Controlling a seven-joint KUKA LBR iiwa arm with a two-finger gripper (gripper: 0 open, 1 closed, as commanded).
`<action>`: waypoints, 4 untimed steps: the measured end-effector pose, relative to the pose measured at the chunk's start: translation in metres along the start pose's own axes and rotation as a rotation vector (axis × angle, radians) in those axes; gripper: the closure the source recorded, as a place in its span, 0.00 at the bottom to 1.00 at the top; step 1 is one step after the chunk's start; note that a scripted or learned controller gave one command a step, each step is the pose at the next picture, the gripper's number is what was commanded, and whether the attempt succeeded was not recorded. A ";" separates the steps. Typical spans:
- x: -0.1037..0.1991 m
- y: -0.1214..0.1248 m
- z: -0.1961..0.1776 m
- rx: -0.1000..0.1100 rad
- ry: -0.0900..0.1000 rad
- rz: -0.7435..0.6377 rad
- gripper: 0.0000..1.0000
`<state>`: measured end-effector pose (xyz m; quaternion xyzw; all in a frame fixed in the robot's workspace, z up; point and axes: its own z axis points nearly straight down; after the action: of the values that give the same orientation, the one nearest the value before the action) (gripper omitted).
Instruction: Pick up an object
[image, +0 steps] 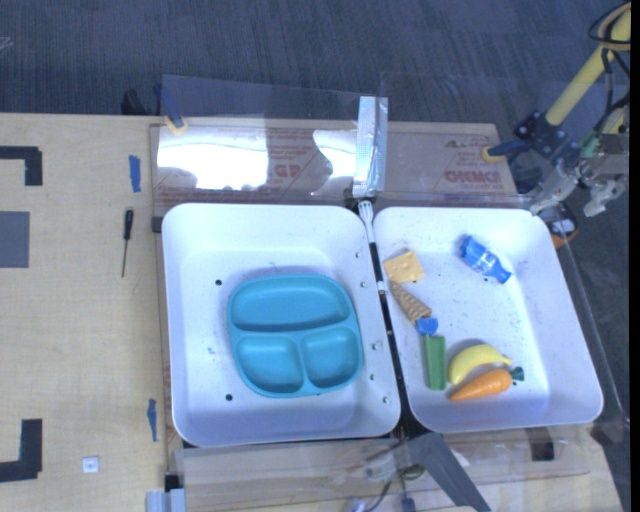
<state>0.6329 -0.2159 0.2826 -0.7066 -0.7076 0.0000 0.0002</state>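
Gripper (572, 195) sits off the right bin's (575, 400) far corner, can't tell jaws' state tbh. I'd go for the blue bottle (484, 257), it's closest w/ space around it

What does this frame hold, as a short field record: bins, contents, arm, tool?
left bin: blue three-part tray
right bin: blue bottle, cracker, cone, green marker, banana, carrot
touching: carrot lies against banana
arm: at upper right, beyond the right bin's far corner
tool: outside the bin, over no object; finger state unclear
held: nothing seen
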 end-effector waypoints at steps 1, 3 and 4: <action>0.024 0.016 0.138 0.013 0.003 0.031 0.00; 0.103 -0.023 0.107 -0.014 -0.002 -0.022 0.00; 0.128 -0.018 0.058 -0.008 -0.003 -0.332 0.00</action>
<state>0.6149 -0.0877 0.2250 -0.5800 -0.8146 -0.0018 -0.0036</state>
